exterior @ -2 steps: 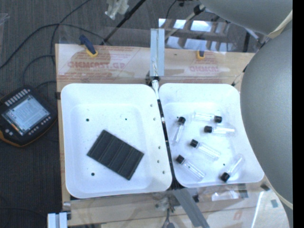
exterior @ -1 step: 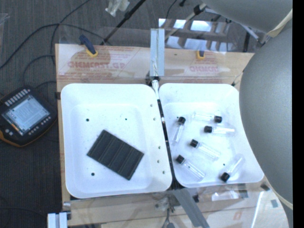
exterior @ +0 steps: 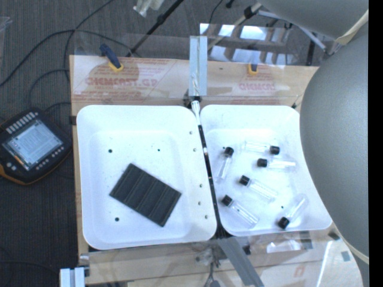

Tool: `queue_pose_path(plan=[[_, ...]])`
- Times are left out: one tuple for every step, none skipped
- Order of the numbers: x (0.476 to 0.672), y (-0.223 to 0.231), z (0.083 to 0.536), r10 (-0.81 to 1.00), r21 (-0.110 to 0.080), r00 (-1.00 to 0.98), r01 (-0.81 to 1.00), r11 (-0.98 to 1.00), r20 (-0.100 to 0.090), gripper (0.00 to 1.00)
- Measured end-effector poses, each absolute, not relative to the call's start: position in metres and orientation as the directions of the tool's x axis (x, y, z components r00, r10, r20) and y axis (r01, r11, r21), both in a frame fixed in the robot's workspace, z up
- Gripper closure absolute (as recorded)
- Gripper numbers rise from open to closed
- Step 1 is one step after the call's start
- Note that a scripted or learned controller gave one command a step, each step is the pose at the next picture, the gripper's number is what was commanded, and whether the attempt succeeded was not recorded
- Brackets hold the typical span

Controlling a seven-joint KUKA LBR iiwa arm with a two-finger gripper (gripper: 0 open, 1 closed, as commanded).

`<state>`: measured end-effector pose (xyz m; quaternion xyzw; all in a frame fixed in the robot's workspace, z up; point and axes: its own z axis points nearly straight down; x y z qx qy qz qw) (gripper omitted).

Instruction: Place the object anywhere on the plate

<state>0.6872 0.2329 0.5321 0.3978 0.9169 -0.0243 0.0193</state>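
Note:
A dark grey ribbed plate (exterior: 145, 195) lies flat and askew in the lower middle of the left bin (exterior: 96, 124). Several clear vials with black caps lie scattered in the right bin (exterior: 287, 118). Among them, one vial (exterior: 224, 163) rests next to the divider between the bins, one vial (exterior: 258, 188) is in the middle, and one vial (exterior: 292, 211) is near the front right corner. The grey body of the arm (exterior: 347, 136) looms over the right bin's right side.
A teach pendant (exterior: 31, 146) sits on the floor to the left of the bench. Behind the bins stands a metal post (exterior: 198, 64). Two clamps (exterior: 111, 57) hold the board at the back. Cables trail across the floor at upper left.

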Motion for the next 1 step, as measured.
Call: queue_pose_path(plan=[[0.6885,0.2343,0.5398,0.728,-0.03,-0.683,0.731,0.682,-0.059,1.0]])
